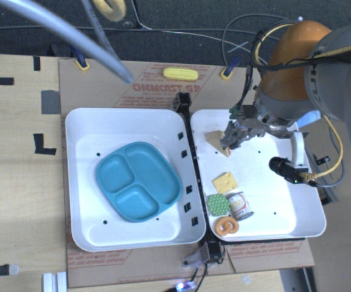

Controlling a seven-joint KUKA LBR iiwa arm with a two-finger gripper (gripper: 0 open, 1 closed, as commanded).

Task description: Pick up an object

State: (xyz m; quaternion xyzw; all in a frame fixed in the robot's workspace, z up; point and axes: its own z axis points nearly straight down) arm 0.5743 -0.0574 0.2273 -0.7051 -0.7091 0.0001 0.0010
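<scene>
I see the left bin, white glossy plastic with rounded corners, holding a blue tray: smooth, three compartments, sitting skewed. Above the bins there's a yellow banana-shaped piece lying on the cardboard sheet, well apart from both bins.

Right bin, same white plastic. Near its top-left corner lies a tan wedge, matte, looks like a bread slice. The gripper is down right at that wedge, dark metal tips touching or just beside its right edge; I cannot tell from this angle how far apart they sit or whether anything is caught between them. No object is visibly lifted.

Lower down in the same bin there's a cluster: a yellow cheese slice, flat and square with holes; below it a green round textured piece; touching that on the right, a small can lying on its side; below, an orange pretzel.

Arm comes in from the right, orange band up top, cables looped around it.
</scene>
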